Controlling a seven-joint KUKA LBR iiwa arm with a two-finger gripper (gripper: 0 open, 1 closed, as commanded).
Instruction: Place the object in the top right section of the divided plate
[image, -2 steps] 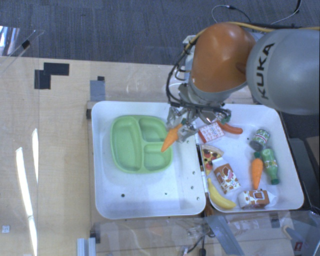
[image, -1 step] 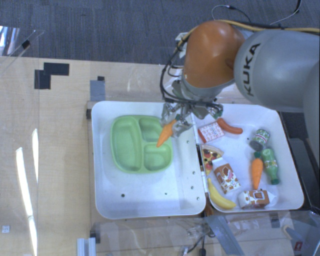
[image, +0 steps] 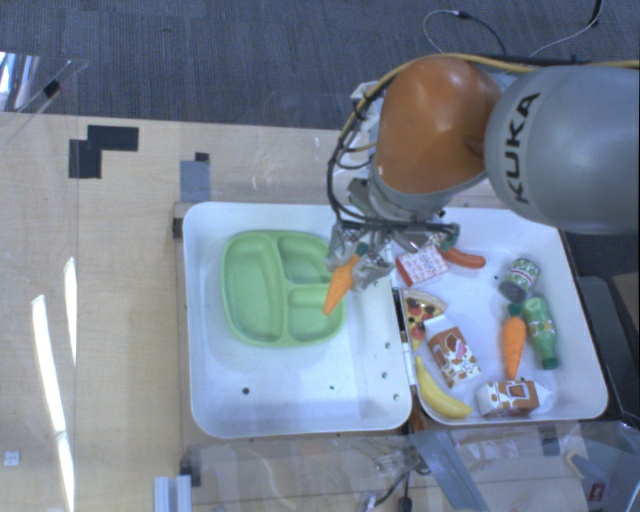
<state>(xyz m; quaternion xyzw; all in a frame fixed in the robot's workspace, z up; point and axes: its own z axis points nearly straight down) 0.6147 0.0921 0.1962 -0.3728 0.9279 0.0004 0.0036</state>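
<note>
A green divided plate (image: 262, 290) lies in the left bin (image: 290, 400). My gripper (image: 357, 262) hangs at the plate's right edge, under the orange wrist band. An orange toy carrot (image: 339, 286) sits between its fingers, tip pointing down-left over the plate's right rim. The gripper is shut on the carrot. The arm's bulk hides the fingers' upper parts.
The right bin (image: 575, 300) holds several toys: a sausage (image: 463, 259), a red-white box (image: 421, 265), a pizza slice (image: 424, 309), a snack packet (image: 452, 356), a banana (image: 438, 393), a second carrot (image: 513, 342), a green bottle (image: 541, 331), a can (image: 519, 277) and a small carton (image: 510, 397).
</note>
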